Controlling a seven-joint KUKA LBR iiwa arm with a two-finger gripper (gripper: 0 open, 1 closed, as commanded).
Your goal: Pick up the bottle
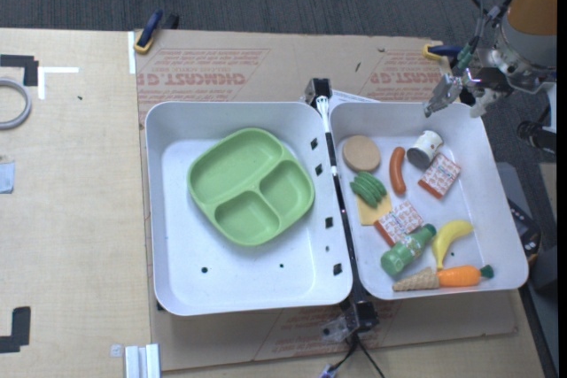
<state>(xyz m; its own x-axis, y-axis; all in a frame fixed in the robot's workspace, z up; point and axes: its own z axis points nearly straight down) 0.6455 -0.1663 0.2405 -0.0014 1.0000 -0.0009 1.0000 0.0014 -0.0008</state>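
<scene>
Hovering well apart from the green bottle, the pincer, seemingly spread, should descend squarely across its body.

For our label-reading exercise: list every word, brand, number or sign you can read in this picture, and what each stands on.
Red print on the brown cardboard sheet under the bins: upside down, too blurred to read surely.
Red-and-white patterned packets: print too small.
Green plastic bottle: no readable label.

The green plastic bottle lies crowded in the right white bin: a red-and-white checkered packet touches its upper side, a yellow banana sits just right, and a waffle cone lies below. Its top stays open.
</scene>
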